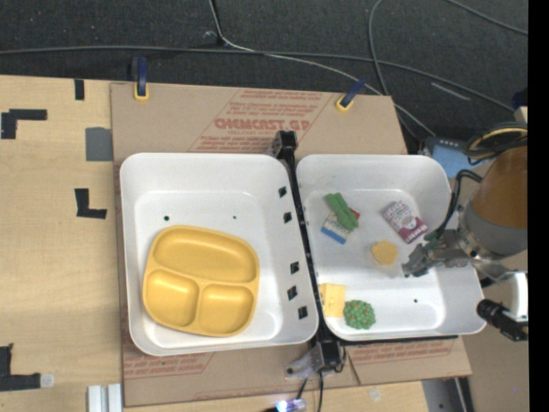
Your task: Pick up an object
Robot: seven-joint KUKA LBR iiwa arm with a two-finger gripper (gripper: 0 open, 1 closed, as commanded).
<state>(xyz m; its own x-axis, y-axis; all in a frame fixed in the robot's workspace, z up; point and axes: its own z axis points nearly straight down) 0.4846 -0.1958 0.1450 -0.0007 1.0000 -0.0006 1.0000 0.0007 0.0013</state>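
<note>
My gripper [419, 263] hovers low in the right white bin [429, 172]; finger state: cannot tell. The small round yellow disc [385, 252] lies just beside it on the bin floor. It is probably light, thin and slippery; grasp across its edges.

Smooth, glossy plastic for the white bins [206, 166] and yellow tray [202, 279]; matt brown cardboard [257, 118] beneath; pale wood-look bench [51, 264].

Wooden bench [51, 256] with black tape marks [86, 202] — brown cardboard sheet [257, 123] clamped on top, dark carpet floor [283, 11] behind, black cables [257, 50] trailing across.
</note>
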